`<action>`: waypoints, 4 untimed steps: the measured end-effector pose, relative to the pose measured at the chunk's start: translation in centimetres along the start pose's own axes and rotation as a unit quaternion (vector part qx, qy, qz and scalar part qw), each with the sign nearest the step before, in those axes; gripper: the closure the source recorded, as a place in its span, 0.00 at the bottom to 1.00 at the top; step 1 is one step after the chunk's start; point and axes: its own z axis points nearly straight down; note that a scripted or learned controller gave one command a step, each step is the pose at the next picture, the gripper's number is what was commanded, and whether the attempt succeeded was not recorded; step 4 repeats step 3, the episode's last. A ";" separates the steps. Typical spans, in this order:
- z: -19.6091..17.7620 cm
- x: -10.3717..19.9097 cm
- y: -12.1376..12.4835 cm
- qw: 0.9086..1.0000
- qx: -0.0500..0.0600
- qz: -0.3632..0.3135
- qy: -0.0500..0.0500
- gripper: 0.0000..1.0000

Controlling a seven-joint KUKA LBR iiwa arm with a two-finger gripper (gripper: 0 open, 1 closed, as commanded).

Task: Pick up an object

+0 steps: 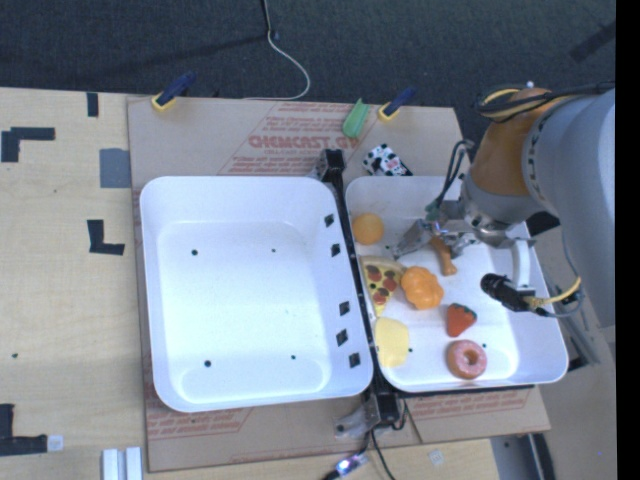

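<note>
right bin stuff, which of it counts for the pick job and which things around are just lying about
For the job:
gripper
orange ball
pizza slice
orange pepper
strawberry
donut
yellow piece
right bin

Lying about:
left bin
green clamp
black-and-white toy
cable

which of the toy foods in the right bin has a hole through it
The pink donut, near the right bin's front edge. It is a ring with an open centre; the strawberry and orange pepper beside it are solid.
</note>
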 end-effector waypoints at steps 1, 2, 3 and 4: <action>0.2 4.3 3.7 1.000 0.013 -0.005 -0.001 0.00; -0.8 4.2 3.8 1.000 0.006 -0.001 -0.001 1.00; -10.5 6.2 -3.0 1.000 -0.002 0.000 0.001 1.00; -10.5 6.2 -3.0 1.000 -0.002 0.000 0.001 1.00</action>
